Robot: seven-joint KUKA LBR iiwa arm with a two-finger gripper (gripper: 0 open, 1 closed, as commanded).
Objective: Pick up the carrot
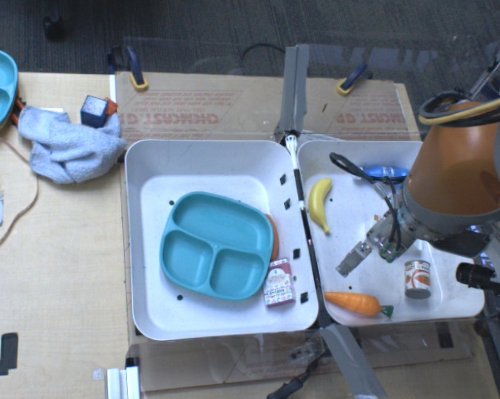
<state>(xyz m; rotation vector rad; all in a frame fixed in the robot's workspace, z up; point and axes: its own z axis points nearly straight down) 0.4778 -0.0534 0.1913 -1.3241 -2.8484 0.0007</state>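
Camera view from above the bench: two white bins side by side, and the action is in the right bin [449,302]. Carrot [354,303] lies flat along the near wall of that bin, by its near-left corner, green tip pointing right, nothing touching it. Gripper [355,259] hangs just above and behind the carrot, angled down to the left, apart from it; whether it is spread or clenched I cannot tell from this angle, and nothing shows in its grasp. Arm [453,173] comes in from the right, orange band big in frame. Banana [319,204] sits upright-ish near the bin's left wall, a small can [416,278] stands to the right of the gripper, a blue-and-black utensil [375,171] lies toward the back. Over in the left bin [142,248], a teal divided plate [217,245] with a small carton [279,283] touching its near-right edge.
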